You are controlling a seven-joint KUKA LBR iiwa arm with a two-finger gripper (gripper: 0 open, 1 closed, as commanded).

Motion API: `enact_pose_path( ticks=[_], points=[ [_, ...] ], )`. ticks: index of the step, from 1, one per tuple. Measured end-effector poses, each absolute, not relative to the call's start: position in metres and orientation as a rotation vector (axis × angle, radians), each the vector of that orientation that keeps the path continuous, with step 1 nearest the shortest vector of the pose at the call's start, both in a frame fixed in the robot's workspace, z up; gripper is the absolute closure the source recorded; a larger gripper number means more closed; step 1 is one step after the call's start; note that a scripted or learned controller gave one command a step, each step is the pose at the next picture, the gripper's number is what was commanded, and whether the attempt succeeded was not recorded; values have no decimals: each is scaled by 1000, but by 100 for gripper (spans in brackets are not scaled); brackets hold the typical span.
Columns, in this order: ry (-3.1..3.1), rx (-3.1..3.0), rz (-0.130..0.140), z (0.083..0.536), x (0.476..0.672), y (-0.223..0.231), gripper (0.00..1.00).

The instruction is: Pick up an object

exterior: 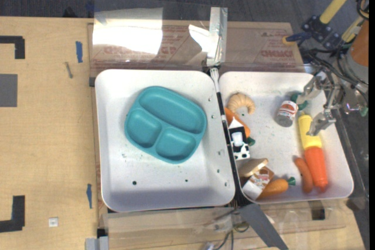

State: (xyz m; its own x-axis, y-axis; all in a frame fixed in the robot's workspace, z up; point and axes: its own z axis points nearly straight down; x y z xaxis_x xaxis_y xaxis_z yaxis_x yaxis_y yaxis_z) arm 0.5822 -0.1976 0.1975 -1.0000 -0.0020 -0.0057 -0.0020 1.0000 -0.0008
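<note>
The right bin [269, 82] holds several toy foods. A croissant [241, 103] lies at its upper left and a small can [286, 112] near the middle top. A yellow piece [305, 130] lies by the right wall with a fat orange carrot [317, 165] below it. My gripper [314, 108] hangs over the bin's upper right, just above and to the right of the yellow piece's top end. Its fingers stand open with nothing between them. The can lies a little to its left.
A teal divided plate [166, 123] lies in the left bin [111, 184]. Along the right bin's left and lower sides lie a black-and-white carton [238, 141], a brown and white item [256, 175] and small carrots [275, 187]. Cables and the arm crowd the right edge.
</note>
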Motion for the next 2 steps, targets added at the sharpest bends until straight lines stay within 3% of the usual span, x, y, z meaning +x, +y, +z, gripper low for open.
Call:
enact_pose_path(
  ticks=[1, 2],
  points=[
    [3123, 123, -4, 90, 616, -202, 0],
    [3124, 232, 3, 89, 619, -143, 0]
  ],
)
